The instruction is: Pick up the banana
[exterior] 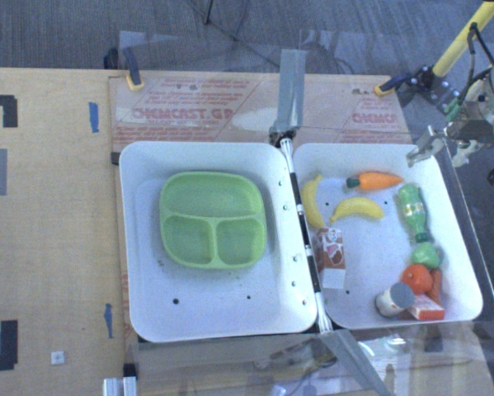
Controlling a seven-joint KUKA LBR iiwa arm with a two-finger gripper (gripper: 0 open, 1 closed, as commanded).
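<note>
Two yellow bananas lie in the right bin [461,246]. One banana [359,210] rests flat near the bin's upper middle, curved, just below an orange carrot [376,181]. The other banana [312,202] stands lengthwise against the bin's left wall. A small gap separates the two bananas, and nothing covers either of them.
A brown-and-white carton [332,257] lies below the bananas. A green bottle [410,211], a green vegetable [425,256], a red tomato [416,278], a can [390,302] and a red box [429,308] line the right side. The left bin [139,287] holds a green divided plate [213,220].
</note>
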